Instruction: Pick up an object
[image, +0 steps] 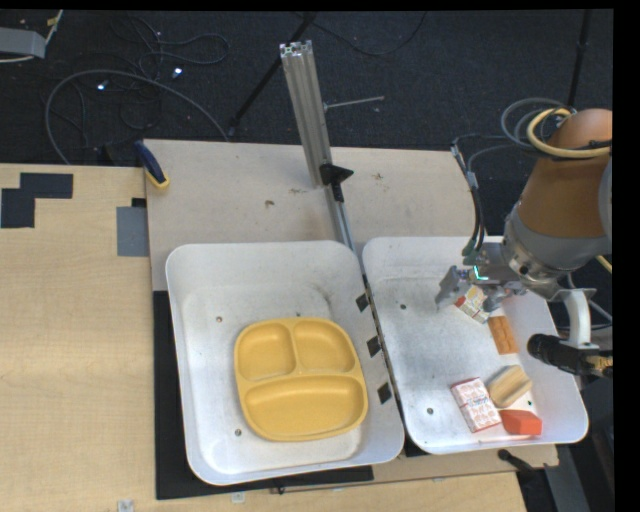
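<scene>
Jaws first: mine hang over the far part of the right bin (420, 330), and I cannot tell if they are apart or together, because they look small and blurry from up here. My gripper (472, 290) sits low, close to the bin floor, with a tiny green light glowing on it. A small orange and white thing (470, 305) is right under it, but I cannot tell if I am touching it.

Now the big things. The bench (240, 190) is tan and carries two white bins side by side. The left bin (200, 300) holds a yellow plate (299, 378) with three parts, near the bin's middle, a bit toward the near edge. A grey metal pole (308, 110) stands on the bench behind the bins.

My arm (565, 200) is grey with an orange band and comes in from the right edge.

In the right bin, an orange stick (503, 335) lies just beside my gripper, toward the right edge. Near the bin's near right corner are three little things close together: a tan block (509, 385), a white and red box (474, 404) with print too small to read, and a red-orange piece (520, 424) closest to the corner.
</scene>
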